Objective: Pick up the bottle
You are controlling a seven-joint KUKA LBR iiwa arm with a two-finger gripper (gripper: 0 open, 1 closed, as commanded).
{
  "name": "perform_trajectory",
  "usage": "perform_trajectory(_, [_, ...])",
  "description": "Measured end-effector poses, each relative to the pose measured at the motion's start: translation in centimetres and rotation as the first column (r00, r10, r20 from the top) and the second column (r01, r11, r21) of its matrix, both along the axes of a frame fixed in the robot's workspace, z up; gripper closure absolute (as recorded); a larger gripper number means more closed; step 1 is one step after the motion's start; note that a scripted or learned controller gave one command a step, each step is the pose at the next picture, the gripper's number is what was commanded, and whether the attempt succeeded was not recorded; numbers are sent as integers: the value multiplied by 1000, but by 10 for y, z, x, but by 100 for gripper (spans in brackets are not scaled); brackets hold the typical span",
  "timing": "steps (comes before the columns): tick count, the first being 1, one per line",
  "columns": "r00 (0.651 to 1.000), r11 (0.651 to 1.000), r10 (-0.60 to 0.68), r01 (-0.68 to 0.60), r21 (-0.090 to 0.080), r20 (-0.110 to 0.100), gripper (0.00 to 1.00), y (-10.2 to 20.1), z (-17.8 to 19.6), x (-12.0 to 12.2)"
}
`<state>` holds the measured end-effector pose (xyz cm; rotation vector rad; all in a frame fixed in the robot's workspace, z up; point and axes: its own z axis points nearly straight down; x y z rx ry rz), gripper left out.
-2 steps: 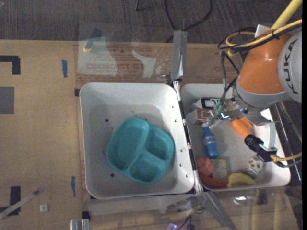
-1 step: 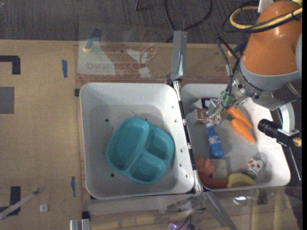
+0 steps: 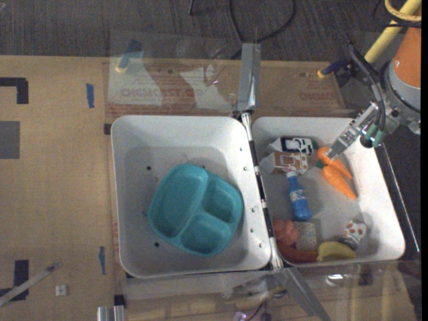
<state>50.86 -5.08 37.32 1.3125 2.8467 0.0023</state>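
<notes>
1. Two shallow white bins are seen side by side on the surface; the left bin and the right bin are touching along a shared middle edge.
2. A teal divided tray is lying tilted in the left bin, near its middle.
3. The bottle, blue with a white neck, is lying on its side near the middle of the right bin, its neck pointed toward the far side.
4. A small carton is placed just beyond the bottle's neck, with a dark-and-white box behind it.
5. An orange carrot is lying to the right of the bottle, apart from it.
6. Along the near wall of the right bin, a red-orange item, a yellow banana and a small patterned cup are gathered.
7. The arm is extended in from the right, and the hand is held low over the far right part of the right bin, its tip just at the carrot's upper end and well apart from the bottle.
8. Whether the hand is wide or narrow cannot be told; nothing is seen gripped in it.
</notes>
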Motion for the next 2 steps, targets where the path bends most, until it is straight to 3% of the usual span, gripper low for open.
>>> perform_trajectory(1, [928, 928, 373, -373, 0, -5, 100, -72, -87, -29])
perform_trajectory(2, [995, 995, 97, -97, 2, -6, 100, -12, -120, -19])
